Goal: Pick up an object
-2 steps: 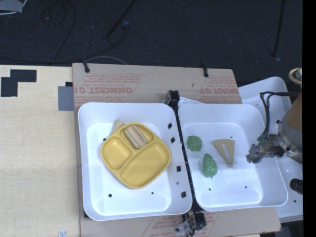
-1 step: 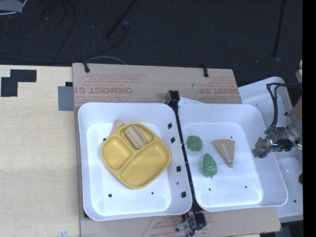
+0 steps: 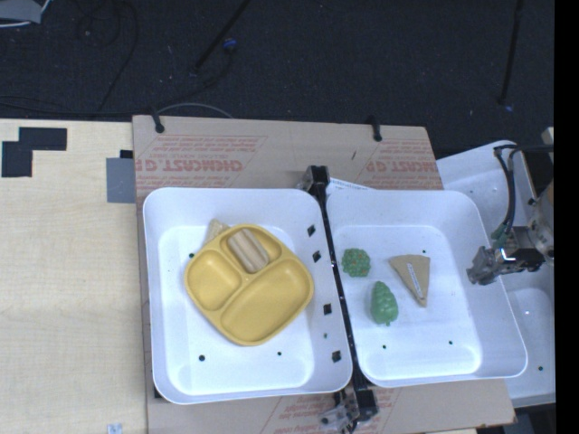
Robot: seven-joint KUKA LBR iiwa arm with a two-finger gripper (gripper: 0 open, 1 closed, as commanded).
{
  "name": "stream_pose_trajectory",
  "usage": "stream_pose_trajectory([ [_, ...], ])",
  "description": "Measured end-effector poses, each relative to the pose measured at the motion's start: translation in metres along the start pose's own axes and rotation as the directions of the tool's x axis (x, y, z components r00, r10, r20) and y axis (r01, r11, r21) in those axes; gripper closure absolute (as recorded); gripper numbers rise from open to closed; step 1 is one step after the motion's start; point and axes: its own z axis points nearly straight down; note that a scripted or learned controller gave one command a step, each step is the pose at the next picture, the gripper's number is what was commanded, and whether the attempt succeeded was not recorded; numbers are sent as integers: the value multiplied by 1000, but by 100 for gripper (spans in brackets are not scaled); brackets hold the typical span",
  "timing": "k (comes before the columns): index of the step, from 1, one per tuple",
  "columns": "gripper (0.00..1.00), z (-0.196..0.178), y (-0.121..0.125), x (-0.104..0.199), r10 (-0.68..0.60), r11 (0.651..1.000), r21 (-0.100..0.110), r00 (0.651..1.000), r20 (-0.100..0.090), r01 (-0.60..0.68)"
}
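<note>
Partly cut off, the fingers (image 3: 488, 266) blur beside the right bin (image 3: 457, 208).

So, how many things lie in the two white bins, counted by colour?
Yellow: 1, the divided plate in the left bin
Tan: 2, a ridged piece on the plate, a wedge in the right bin
Green: 2, a round piece and a longer piece, right bin
Total: 5
</note>
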Motion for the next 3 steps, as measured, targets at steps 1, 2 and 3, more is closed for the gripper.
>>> stream_pose_trajectory([
  [1, 100, -6, 11, 54, -3, 1000, 1, 1000, -3, 3],
  [2, 100, 0, 24, 110, -3, 1000, 4, 1000, -3, 3],
  [3, 100, 13, 27, 158, -1, 1000, 5, 1000, -3, 1],
])
